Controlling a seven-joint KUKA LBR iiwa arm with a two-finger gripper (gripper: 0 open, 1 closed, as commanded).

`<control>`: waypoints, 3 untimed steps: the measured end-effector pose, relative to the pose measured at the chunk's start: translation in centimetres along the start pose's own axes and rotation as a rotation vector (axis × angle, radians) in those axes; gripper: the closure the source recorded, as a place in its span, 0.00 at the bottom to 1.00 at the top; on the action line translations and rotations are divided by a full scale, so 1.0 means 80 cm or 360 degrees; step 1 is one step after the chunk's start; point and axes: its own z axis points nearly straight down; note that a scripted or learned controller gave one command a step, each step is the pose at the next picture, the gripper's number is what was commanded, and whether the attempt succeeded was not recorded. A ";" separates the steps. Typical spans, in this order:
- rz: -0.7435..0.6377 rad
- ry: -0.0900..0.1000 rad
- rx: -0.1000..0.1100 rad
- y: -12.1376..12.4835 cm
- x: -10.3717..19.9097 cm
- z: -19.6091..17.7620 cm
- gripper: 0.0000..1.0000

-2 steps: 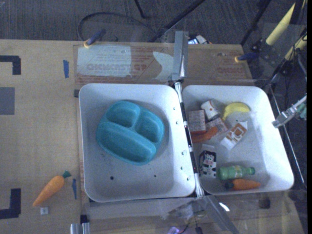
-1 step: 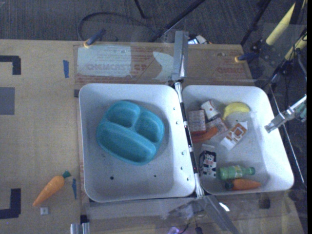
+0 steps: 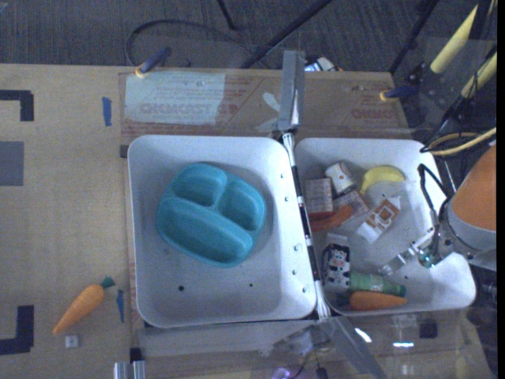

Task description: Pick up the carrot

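An orange carrot lies flat along the front wall of the right bin, just below a green tube-like item. A second toy carrot with a green top lies on the bench outside the bins, at the front left. My gripper hangs over the right part of the right bin, above and slightly right of the bin's carrot and apart from it. Nothing shows in its grasp. The arm's orange band is at the right edge.
The left bin holds a blue compartment plate. The right bin also holds a yellow piece, small cartons, a cow-patterned carton, a white box and an orange-red item.
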 end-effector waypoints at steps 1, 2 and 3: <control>-0.0220 0.0002 0.0002 -0.010 -0.020 -0.183 0.00; 0.0220 0.0001 0.0004 0.058 -0.066 -0.122 0.00; 0.0545 0.0000 0.0004 0.095 -0.055 -0.254 0.00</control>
